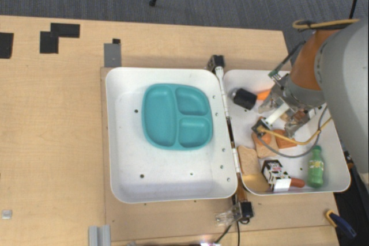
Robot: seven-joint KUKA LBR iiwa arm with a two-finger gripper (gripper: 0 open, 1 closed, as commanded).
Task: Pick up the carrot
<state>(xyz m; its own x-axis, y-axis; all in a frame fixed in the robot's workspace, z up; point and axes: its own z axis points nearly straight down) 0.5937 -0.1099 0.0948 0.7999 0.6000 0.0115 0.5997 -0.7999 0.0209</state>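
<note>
One tool [275, 117] hovering over right bin [340, 178], carrot [264, 94] not gripped.
Sitting just up-left of tool, beside black object [244, 98]; jaw state unclear, cannot tell.

We see a light wooden bench [52, 141] carrying two shallow white bins side by side. The left bin [124, 181] sits near the middle of the bench, and the right bin [340, 178] touches it along a shared edge, reaching toward the bench's right end. Black tape marks [57, 36] lie flat on the bench near its far left edge. A small grey bracket [112, 53] stands just beyond the left bin's far corner.
</note>
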